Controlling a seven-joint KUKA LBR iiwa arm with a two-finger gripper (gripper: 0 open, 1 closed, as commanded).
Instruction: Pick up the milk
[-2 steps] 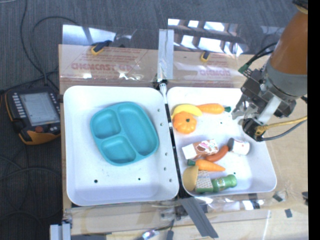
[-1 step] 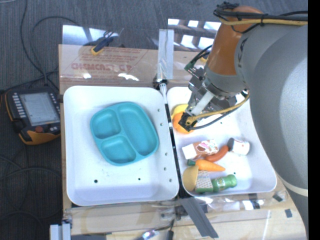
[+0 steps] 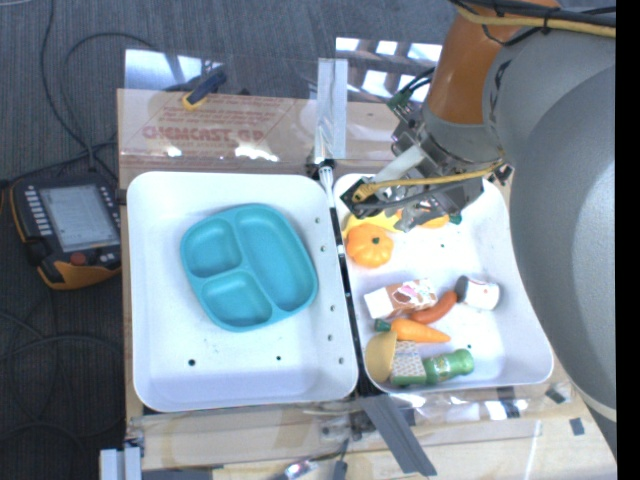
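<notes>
The milk [image 3: 398, 298], a small white carton with a pink and red print, lies in the middle of the right bin [image 3: 520, 298]. It sits among other toy foods and touches a carrot [image 3: 421, 331] and a red sausage [image 3: 438, 311]. My gripper [image 3: 408, 204] hangs over the far left corner of that bin, above an orange pumpkin [image 3: 366, 247] and a yellow item [image 3: 434, 219]. It stands well behind the milk and apart from it. Nothing shows between its fingers.
The left bin [image 3: 160, 348] holds a blue divided plate [image 3: 247, 265]. Near the right bin's front lie a green bottle [image 3: 443, 366], a tan round food [image 3: 380, 352] and a white and dark piece [image 3: 480, 293]. A teach pendant [image 3: 63, 230] lies off to the left.
</notes>
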